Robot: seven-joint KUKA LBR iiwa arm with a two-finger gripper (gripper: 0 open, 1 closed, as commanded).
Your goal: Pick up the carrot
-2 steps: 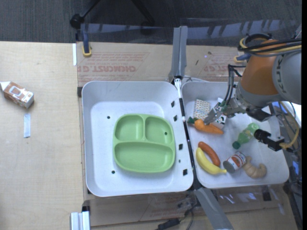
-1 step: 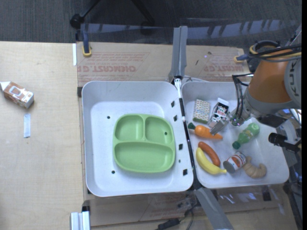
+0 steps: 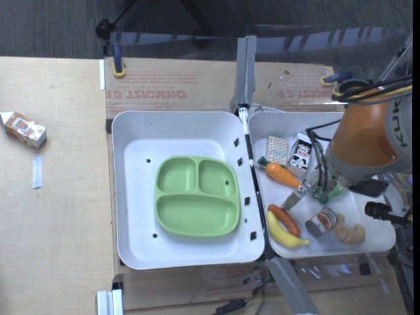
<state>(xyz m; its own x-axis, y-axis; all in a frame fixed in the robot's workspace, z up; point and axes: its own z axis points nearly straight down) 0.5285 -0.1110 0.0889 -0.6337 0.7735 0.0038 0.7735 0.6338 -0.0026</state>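
left bin (image 3: 131, 241), centre of frame: holds a green divided plate (image 3: 197, 197), three compartments. right bin (image 3: 377, 241), right of frame: carrot (image 3: 282, 174), banana (image 3: 283, 232), red sausage-like piece (image 3: 284, 220), can (image 3: 321, 222), croissant-like pastry (image 3: 348, 232), two small cards (image 3: 289, 152) at its top. arm (image 3: 367, 140) reaches over the right bin; gripper (image 3: 308, 190) low near bin centre, open/closed state: cannot tell. carrot: orange, green stem end pointing upper left, lying diagonally in the bin's upper left part, just left of the gripper, not held.
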